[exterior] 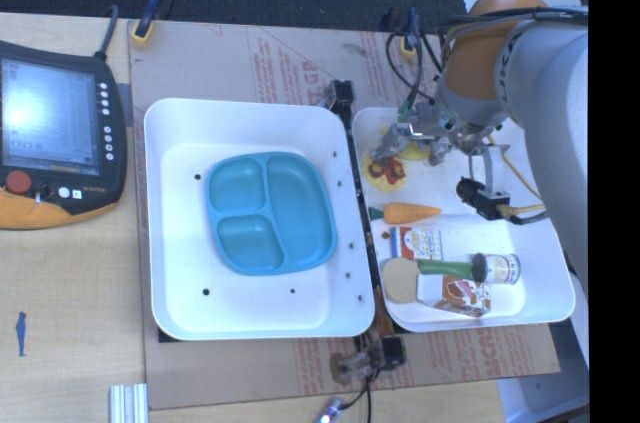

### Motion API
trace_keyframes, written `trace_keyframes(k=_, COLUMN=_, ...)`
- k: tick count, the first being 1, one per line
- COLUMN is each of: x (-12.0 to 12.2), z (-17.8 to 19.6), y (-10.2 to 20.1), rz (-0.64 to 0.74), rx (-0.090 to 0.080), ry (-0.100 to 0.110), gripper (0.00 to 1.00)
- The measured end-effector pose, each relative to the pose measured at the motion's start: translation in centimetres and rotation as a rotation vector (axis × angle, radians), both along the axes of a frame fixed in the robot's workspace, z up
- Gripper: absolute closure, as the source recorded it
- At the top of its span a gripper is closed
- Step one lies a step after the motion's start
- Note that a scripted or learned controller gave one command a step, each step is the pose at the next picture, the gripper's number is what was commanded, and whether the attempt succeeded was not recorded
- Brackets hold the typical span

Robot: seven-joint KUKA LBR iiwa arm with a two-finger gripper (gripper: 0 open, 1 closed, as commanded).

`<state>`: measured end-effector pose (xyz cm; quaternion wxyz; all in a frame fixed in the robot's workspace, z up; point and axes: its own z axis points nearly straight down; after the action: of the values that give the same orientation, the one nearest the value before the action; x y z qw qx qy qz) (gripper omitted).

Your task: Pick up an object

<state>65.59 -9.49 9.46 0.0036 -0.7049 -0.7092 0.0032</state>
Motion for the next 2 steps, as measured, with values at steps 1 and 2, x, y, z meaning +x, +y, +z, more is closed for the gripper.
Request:
trace_keyframes(k=1, x=0.09, z=-0.13, y=0.19, rz=-0.001, rx=0.000, ry=-0.007, gripper=0.00)
trace_keyframes(k=2, x=0.10, z=-0.15, y=0.06, rz=-0.001, rx=0.000, ry=-0.007, gripper=0.00)
